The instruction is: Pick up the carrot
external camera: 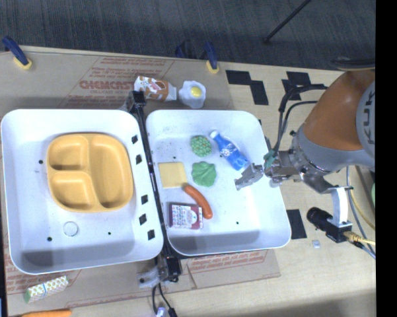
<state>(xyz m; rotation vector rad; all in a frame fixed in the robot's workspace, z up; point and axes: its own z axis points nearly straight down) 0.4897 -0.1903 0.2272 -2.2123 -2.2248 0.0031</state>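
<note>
- Your claw [249, 177] hangs over the right side of the right bin [271, 207], and from above you cannot tell how it is set; nothing shows in its grip.
- Look for the carrot [197, 200] in that bin's lower middle: a short orange stick lying flat on the floor and slanting down to the right.
- Its upper end sits just below the yellow cheese slice [172, 174] and the green leafy piece [203, 173], and its lower side lies just beside the small red packet [185, 216].
- Judge it as a light toy vegetable, probably hard smooth plastic, so it should not crush but may slip or roll away from a glancing touch.
- Take it across the narrow width at its middle, with the claw turned square to its long axis; the ends taper and give less to bite on.
- Watch the packet on one side and the cheese on the other, since a wide approach could catch either one.
- Your arm [333, 127] comes in from the right, its orange band over the tabletop [251, 279] outside the bin and the wrist reaching over the right wall.
- Note the claw stands near the blue bottle [228, 150], to the right of the carrot and apart from it, so you need to shift left and down before you descend.
</note>
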